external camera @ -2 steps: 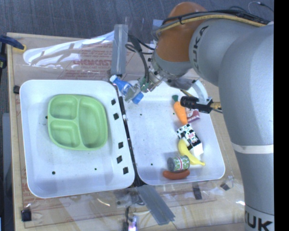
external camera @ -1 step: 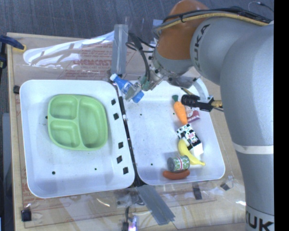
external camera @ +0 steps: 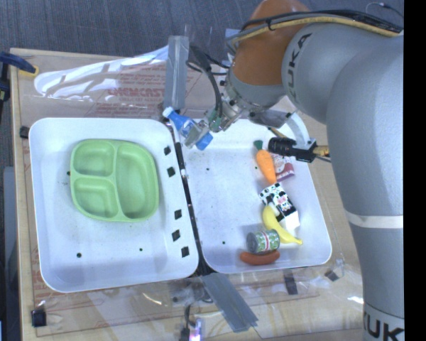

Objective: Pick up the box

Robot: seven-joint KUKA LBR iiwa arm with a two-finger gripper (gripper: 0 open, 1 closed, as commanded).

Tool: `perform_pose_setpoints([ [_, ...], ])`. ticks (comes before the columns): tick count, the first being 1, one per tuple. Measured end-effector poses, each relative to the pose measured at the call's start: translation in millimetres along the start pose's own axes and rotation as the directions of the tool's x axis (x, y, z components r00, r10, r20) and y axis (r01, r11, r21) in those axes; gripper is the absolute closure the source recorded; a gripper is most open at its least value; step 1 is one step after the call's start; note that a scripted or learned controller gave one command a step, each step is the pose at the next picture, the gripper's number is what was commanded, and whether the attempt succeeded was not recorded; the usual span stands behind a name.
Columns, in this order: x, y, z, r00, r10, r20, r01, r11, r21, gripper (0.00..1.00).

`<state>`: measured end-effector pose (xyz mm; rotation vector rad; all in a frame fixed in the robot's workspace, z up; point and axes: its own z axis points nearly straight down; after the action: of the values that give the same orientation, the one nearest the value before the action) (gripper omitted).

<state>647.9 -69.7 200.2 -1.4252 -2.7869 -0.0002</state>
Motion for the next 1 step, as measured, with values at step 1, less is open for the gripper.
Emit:
perform_pose_setpoints([
  [1, 39.2, 40.2, -7.9, 1.000, -0.002, 0.008, 0.002, 1.000, -0.004, 1.00],
])
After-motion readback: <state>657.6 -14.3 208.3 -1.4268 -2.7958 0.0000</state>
